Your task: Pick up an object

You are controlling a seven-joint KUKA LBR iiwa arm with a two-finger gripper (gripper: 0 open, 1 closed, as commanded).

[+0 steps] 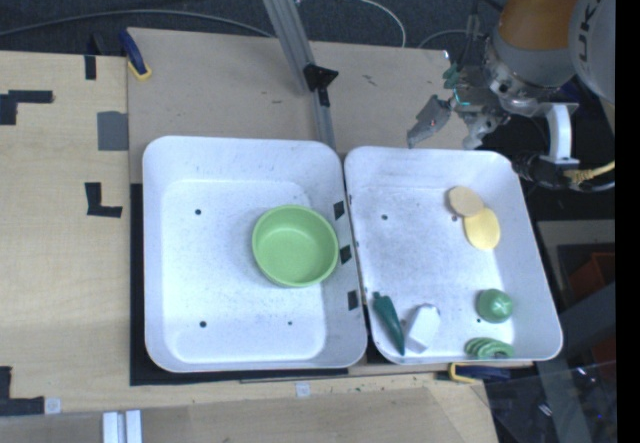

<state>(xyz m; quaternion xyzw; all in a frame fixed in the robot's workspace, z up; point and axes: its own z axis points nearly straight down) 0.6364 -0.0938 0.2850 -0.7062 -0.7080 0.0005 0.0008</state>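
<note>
Green bowl [295, 246] in left bin [170, 171]; right bin [400, 171] holds perhaps five bits.

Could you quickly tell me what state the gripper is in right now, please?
Gripper: open, holding nothing, above the far rim of the right bin.

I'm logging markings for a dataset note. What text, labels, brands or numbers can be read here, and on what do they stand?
"UK": part of a brand in dark letters on the grey arm, cut off at the picture's edge.
No readable text elsewhere.
</note>
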